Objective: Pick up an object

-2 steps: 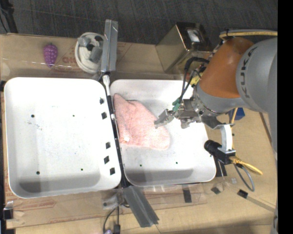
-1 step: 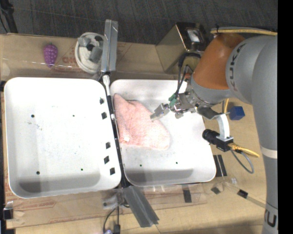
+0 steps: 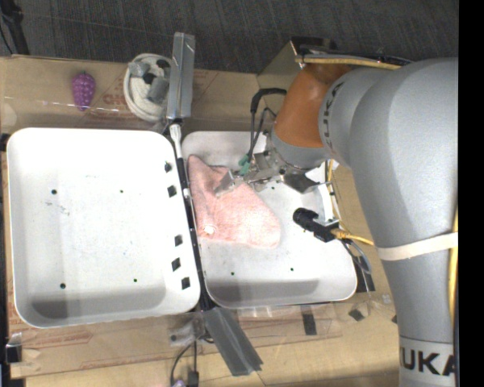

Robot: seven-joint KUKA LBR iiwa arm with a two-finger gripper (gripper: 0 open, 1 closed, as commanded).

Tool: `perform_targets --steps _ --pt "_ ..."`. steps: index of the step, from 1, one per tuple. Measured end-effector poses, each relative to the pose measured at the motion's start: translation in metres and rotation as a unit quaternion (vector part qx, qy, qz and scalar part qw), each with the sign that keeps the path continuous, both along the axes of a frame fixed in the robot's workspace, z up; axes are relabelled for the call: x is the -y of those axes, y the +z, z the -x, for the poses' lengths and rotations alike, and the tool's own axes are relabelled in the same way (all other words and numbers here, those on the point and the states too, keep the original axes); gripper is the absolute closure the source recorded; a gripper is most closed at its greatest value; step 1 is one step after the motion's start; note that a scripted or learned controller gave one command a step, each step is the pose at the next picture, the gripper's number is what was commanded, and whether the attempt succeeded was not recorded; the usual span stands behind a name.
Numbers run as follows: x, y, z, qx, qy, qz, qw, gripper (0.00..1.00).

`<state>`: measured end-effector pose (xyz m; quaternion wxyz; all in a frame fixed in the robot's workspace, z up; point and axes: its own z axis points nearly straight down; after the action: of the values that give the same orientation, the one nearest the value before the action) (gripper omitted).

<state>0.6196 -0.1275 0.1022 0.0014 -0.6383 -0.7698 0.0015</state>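
Cardboard-covered tabletop (image 3: pixel 32 95) carries both bins, and I see my gripper (image 3: pixel 240 172) low over the pink cloth (image 3: pixel 234 212) in the right bin (image 3: pixel 306 285), jaws' state I cannot tell.

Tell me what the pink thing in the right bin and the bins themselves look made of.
pink cloth: soft fabric, likely terry, matte and rumpled with folds. right bin and left bin: probably moulded plastic, smooth white with rounded corners and a faint sheen.

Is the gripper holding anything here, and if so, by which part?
It cannot be told. The gripper sits at the upper edge of the pink cloth in the right bin, but a grasp isn't visible.
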Motion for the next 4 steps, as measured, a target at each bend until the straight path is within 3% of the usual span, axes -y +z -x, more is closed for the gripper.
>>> perform_targets --steps 1,2,3,4 --pt "-0.019 -0.009 -0.013 0.003 0.068 0.0003 0.9977 0.00" --pt "-0.026 -0.009 -0.037 0.002 0.072 -0.0003 0.9974 0.00" --pt "-0.024 -0.009 -0.038 0.002 0.076 -0.0001 0.9971 0.00" --pt "-0.006 -0.008 0.032 0.000 0.040 -0.0005 0.9992 0.00"
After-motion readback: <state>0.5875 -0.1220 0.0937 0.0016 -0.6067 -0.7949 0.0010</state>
